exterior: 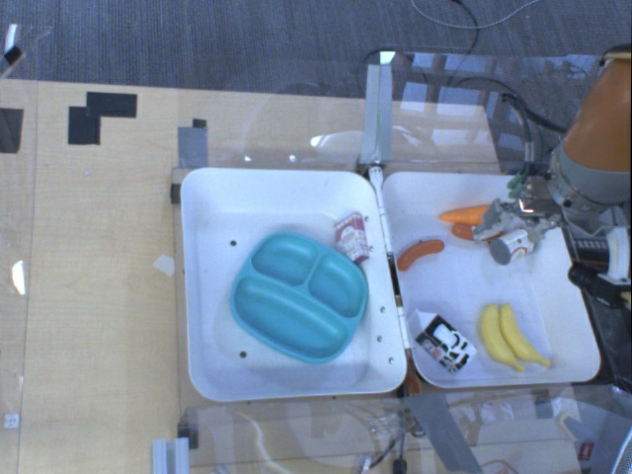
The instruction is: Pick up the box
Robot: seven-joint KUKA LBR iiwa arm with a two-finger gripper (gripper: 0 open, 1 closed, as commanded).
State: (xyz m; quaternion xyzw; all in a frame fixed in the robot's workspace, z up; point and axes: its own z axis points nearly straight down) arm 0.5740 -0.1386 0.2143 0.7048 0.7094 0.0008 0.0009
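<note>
Box [445, 343] lies left of bananas [512, 338].

Camera view: one fixed camera, sitting above the counter [89, 265] and looking down at a slant toward 12 o'clock, where dark carpet [197, 18] is filling the top strip. Range: middling, taking in both white bins whole; the left bin [207, 265] is lying near centre, the right bin [563, 314] at 3 o'clock. The arm [597, 126] is entering from 2 o'clock, cropped by the frame. The counter is running off at 9 o'clock and 6 o'clock.
</note>
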